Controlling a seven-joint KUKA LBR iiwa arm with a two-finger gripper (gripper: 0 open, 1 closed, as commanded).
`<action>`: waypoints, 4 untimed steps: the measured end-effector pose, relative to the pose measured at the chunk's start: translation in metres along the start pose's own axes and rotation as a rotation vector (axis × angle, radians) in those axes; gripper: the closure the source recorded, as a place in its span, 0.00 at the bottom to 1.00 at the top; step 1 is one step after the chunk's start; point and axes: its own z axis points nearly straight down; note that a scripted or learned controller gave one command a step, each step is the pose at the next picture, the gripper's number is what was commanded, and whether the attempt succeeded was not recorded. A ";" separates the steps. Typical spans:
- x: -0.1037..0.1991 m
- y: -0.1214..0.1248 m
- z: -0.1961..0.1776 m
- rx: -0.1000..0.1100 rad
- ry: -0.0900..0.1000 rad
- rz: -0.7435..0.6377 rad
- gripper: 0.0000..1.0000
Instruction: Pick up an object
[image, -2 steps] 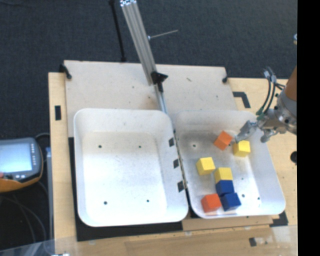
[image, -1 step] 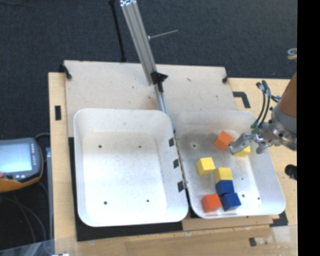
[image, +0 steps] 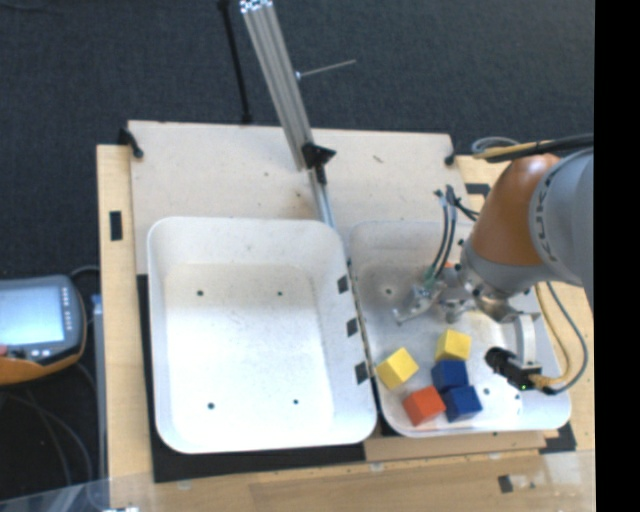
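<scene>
arm (image: 520, 225) low over right bin (image: 385, 260) | gripper (image: 425, 300) above bare floor, grip state unreadable | five cubes (image: 440, 385) clustered just beside | left bin (image: 250, 335)

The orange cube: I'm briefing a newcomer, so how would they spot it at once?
Look in the right bin, at the block cluster near its front edge. The orange cube is frontmost, beside a blue cube, and the cluster's only orange block.

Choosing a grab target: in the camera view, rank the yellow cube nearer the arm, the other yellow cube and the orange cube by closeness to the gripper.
From the gripper:
1. Right yellow cube, just below-right.
2. Left yellow cube, below-left.
3. Orange cube, near the bin's front edge.
</scene>
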 end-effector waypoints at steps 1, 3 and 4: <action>-0.059 -0.037 -0.032 0.000 -0.003 0.005 0.00; -0.061 0.065 0.002 0.002 -0.002 0.001 0.00; -0.061 0.067 -0.009 0.000 -0.005 -0.008 1.00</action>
